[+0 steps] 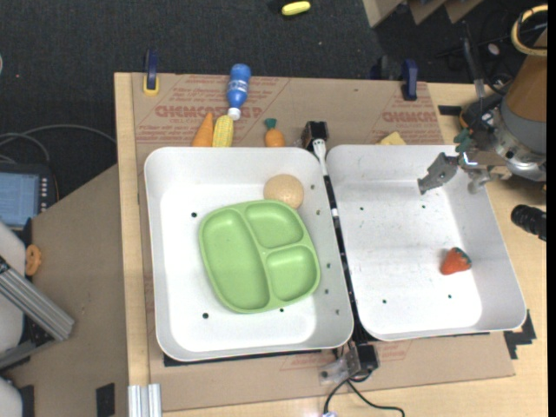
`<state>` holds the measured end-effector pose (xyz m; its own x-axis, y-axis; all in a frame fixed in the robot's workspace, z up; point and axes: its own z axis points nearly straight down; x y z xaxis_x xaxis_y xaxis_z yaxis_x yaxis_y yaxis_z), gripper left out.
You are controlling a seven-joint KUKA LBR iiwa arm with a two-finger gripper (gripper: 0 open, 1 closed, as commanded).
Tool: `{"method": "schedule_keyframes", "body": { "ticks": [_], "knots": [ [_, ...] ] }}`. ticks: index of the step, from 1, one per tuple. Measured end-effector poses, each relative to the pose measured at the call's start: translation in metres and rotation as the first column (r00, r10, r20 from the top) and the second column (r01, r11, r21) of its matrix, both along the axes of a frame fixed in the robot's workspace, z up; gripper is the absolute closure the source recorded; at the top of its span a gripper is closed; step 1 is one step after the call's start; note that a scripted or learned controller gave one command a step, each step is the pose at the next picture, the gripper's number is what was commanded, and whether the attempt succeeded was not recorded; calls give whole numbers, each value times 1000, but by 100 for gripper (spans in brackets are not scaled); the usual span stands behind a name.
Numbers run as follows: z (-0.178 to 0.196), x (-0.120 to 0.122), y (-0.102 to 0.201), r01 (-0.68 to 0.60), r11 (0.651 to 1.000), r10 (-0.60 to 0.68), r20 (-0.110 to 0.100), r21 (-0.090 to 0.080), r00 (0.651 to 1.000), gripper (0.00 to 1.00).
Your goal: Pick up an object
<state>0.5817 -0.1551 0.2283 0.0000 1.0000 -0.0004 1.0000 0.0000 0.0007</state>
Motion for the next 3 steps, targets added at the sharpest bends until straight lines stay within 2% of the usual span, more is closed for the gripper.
{"method": "schedule_keyframes", "body": {
  "ticks": [1, 2, 3],
  "knots": [
    [-84, -55, -59, 6, 1000, -6, -8, 2, 1000, 0],
    [-144, -83, -65, -3, 1000, 3, -2, 12, 1000, 0],
    [-133, -83, -68, 0, 1000, 0, 1, 1, 1000, 100]
  ]
}}
